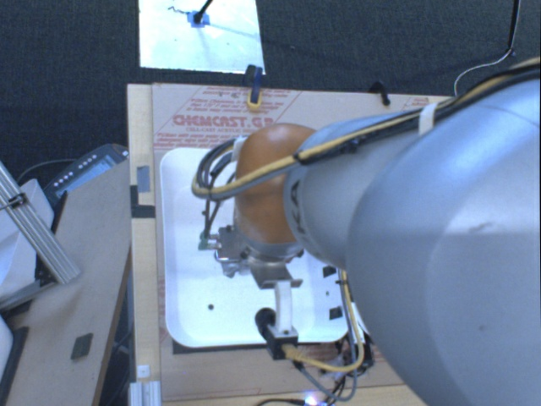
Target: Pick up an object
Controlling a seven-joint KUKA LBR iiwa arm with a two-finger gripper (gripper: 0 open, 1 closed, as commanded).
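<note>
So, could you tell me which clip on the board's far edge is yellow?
The left clip, yellow at its base; the right clip is plain black.

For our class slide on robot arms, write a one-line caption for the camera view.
Grey robot arm with an orange band reaches over a white bin.

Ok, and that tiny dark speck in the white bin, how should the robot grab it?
Probably from straight above, closing across its middle. The dark speck lies alone on the flat floor of the white bin, away from the walls, so nothing blocks that way in. It is too small here to tell its shape or a better part to grip.
</note>
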